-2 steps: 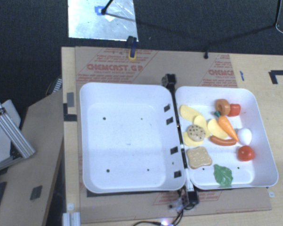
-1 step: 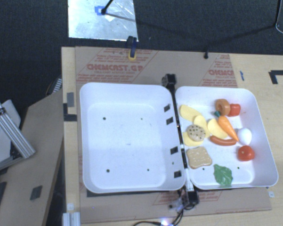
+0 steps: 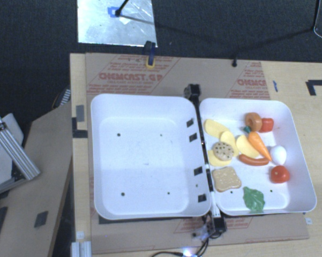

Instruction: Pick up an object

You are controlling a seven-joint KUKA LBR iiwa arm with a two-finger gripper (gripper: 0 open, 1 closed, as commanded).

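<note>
Left bin (image 3: 144,159) at nine o'clock; right bin (image 3: 296,138) at three o'clock, packed with toy food: carrot (image 3: 259,143), cracker (image 3: 226,179), tomato (image 3: 279,174), egg (image 3: 278,155). Cannot tell gripper state. Likely trouble: pinching two touching pieces, or slipping off rounded egg.

red print reading "chemcast gp" ran across the brown protective sheet (image 3: 129,75) under the bins, repeated near its right corner, partly cut off.
</note>
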